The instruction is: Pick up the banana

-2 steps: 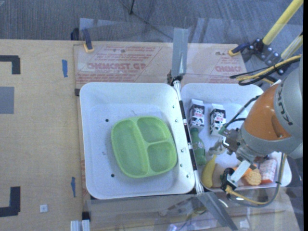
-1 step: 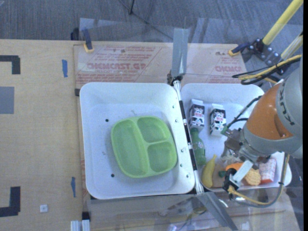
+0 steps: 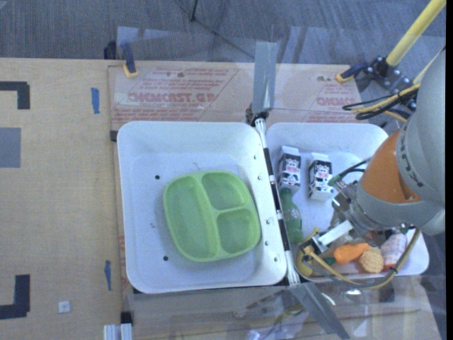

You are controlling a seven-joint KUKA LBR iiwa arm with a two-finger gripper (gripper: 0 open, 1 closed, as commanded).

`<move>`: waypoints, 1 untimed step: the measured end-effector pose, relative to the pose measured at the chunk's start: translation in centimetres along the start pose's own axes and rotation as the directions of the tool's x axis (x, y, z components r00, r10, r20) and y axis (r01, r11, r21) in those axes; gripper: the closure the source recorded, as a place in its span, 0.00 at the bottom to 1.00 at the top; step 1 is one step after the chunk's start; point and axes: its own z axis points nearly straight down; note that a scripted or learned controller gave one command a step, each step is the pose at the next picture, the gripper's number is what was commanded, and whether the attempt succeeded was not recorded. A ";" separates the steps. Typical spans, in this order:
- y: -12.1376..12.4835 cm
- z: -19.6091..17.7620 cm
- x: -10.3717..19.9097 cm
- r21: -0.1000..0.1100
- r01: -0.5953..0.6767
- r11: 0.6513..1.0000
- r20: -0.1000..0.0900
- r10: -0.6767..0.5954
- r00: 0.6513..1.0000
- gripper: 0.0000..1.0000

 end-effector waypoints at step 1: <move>0.3 0.1 0.9 0.003 -0.194 0.981 0.008 0.194 0.981 1.00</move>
